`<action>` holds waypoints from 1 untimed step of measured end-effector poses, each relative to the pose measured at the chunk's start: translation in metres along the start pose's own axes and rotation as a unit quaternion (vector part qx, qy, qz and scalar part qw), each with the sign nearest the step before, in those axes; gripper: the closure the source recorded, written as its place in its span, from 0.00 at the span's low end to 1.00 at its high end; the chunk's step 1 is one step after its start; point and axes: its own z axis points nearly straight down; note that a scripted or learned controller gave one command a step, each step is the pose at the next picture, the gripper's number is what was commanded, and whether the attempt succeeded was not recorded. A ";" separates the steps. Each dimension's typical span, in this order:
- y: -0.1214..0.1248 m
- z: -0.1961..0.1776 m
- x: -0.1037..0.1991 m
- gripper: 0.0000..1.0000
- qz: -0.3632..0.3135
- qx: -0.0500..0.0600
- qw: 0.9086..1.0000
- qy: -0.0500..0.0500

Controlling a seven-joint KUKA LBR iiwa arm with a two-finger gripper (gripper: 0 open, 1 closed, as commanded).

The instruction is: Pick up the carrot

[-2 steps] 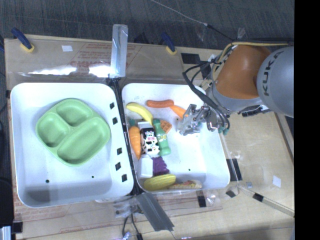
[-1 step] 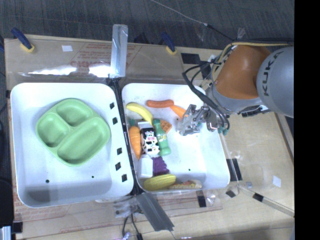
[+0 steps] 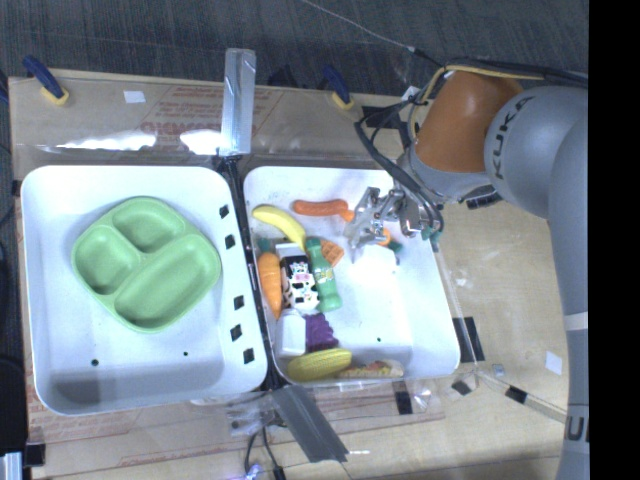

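The carrot is an orange tapered piece lying along the left wall of the right bin, pointing toward the front. My gripper hangs over the upper middle of that bin, to the right of and beyond the carrot, well apart from it. Its metal fingers point down and left with a small gap and nothing between them.
Around the carrot lie a yellow banana, a red-orange sausage, a green bottle, a cow-patterned carton, a purple piece and a corn cob. The left bin holds a green divided plate.
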 end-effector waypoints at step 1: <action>0.051 0.010 0.040 0.00 -0.112 0.012 0.993 -0.018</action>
